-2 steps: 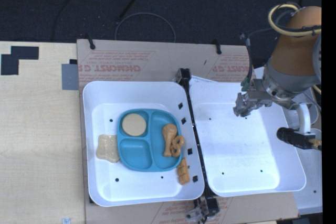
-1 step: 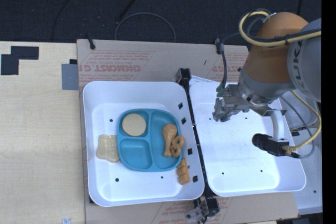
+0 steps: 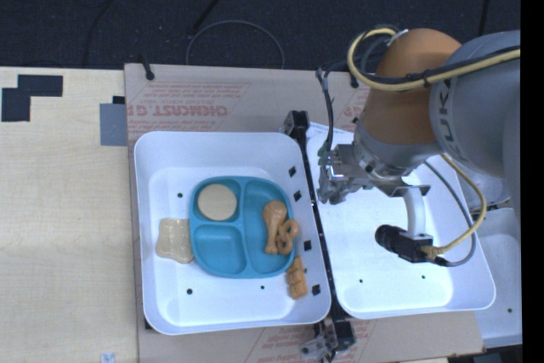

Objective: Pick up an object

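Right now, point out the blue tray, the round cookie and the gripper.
blue tray (image 3: pixel 223 255): camera view, bare floor of its lower left compartment.
round cookie (image 3: pixel 217 201): camera view, middle of its top face.
gripper (image 3: pixel 327 187): camera view, at its fingertips.

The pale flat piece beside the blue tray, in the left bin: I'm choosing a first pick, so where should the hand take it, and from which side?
Probably across its narrower width, coming straight down. The pale flat piece lies flat on the left bin floor, its right edge against the blue tray, so a sideways approach looks blocked there. Its left edge looks free.
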Motion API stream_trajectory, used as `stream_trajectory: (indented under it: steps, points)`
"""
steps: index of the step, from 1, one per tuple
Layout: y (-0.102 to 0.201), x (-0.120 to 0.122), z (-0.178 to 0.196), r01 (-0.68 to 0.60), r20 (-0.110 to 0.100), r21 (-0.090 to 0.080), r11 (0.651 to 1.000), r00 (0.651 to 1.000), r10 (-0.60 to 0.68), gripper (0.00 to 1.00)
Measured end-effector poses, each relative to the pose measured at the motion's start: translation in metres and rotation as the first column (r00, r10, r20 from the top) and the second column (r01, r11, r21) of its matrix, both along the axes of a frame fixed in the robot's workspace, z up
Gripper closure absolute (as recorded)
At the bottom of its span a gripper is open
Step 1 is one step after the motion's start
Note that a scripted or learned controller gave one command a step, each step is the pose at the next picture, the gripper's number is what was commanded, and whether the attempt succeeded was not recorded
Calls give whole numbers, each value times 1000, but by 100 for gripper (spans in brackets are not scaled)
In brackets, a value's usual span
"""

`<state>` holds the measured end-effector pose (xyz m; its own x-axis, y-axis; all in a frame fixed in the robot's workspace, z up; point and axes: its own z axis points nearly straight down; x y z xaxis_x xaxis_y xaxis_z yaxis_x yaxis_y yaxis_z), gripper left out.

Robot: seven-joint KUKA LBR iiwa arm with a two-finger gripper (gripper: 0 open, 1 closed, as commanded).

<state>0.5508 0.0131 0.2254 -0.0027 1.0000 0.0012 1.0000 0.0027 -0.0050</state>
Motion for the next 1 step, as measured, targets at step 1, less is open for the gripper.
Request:
stream_trajectory:
  steps: [1]
  points:
    - [42,-4,-4,0,0,0,1000,1000,0,100]
